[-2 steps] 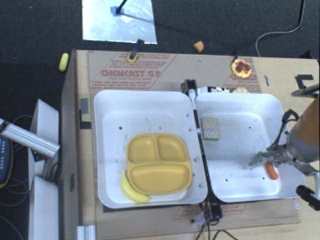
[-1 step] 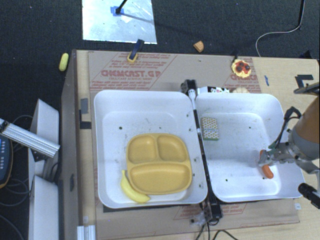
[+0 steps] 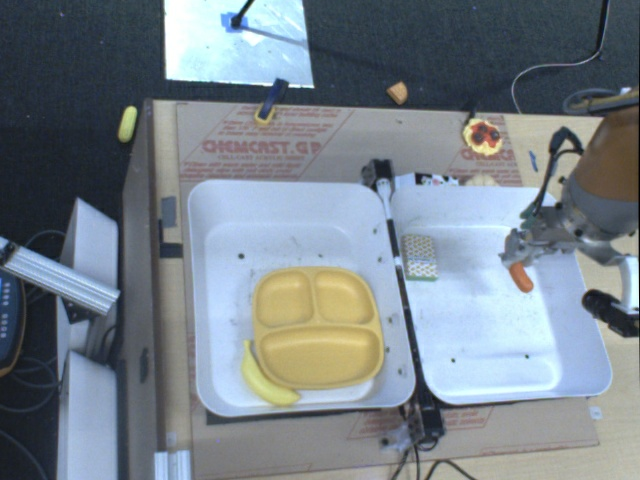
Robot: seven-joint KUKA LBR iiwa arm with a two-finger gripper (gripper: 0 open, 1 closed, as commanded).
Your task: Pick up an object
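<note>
We see the gripper [image 3: 522, 251] at three o'clock in the right bin [image 3: 480, 368], its finger gap unclear, directly over the orange carrot-like piece [image 3: 522, 278], and we fear an off-centre close could push it aside.

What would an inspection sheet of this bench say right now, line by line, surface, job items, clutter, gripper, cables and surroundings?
Surface: bench bearing left bin and right bin side by side.
Job's things: yellow divided tray and banana in left bin; sponge and orange carrot in right bin.
Clutter: toy pizza on the bench behind the right bin.
Grippers: gripper low over the carrot; grasp unclear.
Cables: white cable on floor, top right.
Surroundings: dark carpet, metal sheet, small yellow item.
</note>
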